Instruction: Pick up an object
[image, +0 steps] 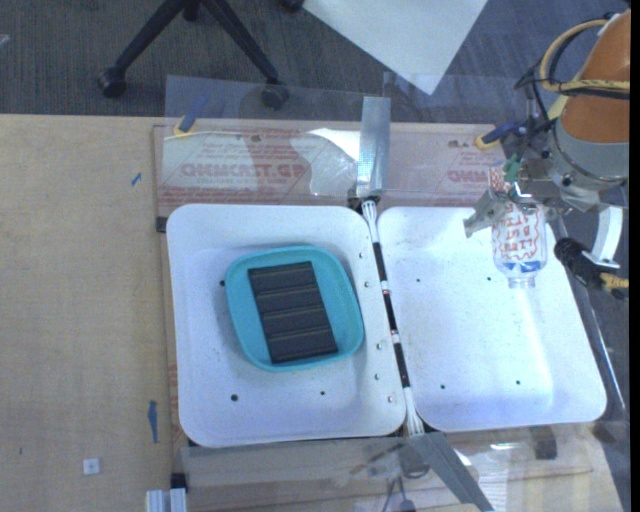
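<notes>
Clear plastic bottle (519, 245) hangs gripped by the pincer (508, 203) at upper right; its slick wall could slip free.

I'm looking down on a wooden bench (70, 300) carrying two white bins. In the left bin (200, 400) a teal tray (240, 330) sits near the middle, slightly turned, and a dark ribbed block (291, 311) lies on it. The right bin (470, 370) butts against the left along a hinged seam. Behind both I see a clear sheet with red lettering (240, 170). Beyond the bench, chair legs with castors (190, 30) stand on grey carpet, and a white board (400, 30) lies there.
</notes>
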